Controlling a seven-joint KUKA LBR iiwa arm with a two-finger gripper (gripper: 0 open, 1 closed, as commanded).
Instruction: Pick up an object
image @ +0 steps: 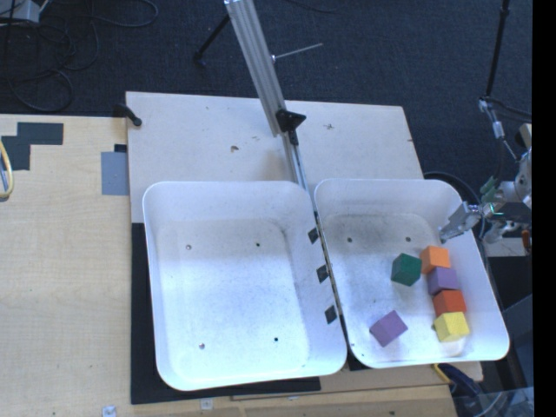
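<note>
Crowding right bin (365, 207): coloured blocks (443, 279)

Even, fairly bright overhead light; both white bins (230, 233) close to washed out, rims blending into walls, faint grey scuffing on the floors readable; dark floor (391, 42) at top underexposed, cables barely visible; shadows short and soft, small ones under the coloured blocks (443, 289), light probably from above, slightly left; no hard glare; overall soft focus, low resolution, block edges fuzzy; right edge near the arm parts (508, 202) dim and smeary, detail there hard to make out; bench (61, 302) evenly lit.
</note>
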